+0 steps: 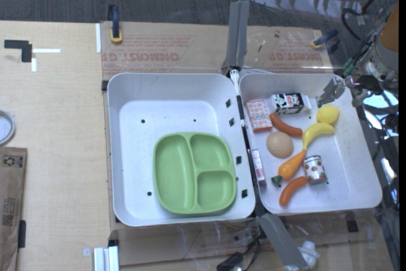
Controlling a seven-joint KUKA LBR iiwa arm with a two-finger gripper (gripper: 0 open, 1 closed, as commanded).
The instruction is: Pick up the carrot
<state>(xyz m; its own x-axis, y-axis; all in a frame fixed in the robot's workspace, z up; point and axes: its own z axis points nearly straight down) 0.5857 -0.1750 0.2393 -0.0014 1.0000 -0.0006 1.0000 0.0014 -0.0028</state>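
I judge the carrot (291, 165) light, stiff and slick, best pinched mid-body; I cannot tell the pincer's (330, 91) state.

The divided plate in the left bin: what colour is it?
Light green, plain; the divided plate shows in the camera view, lying in the white left bin.

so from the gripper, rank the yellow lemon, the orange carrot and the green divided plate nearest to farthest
Measured from the gripper at the right bin's upper right:
1. Yellow lemon, just below it.
2. Orange carrot, mid right bin, lower left.
3. Green divided plate, in the left bin.
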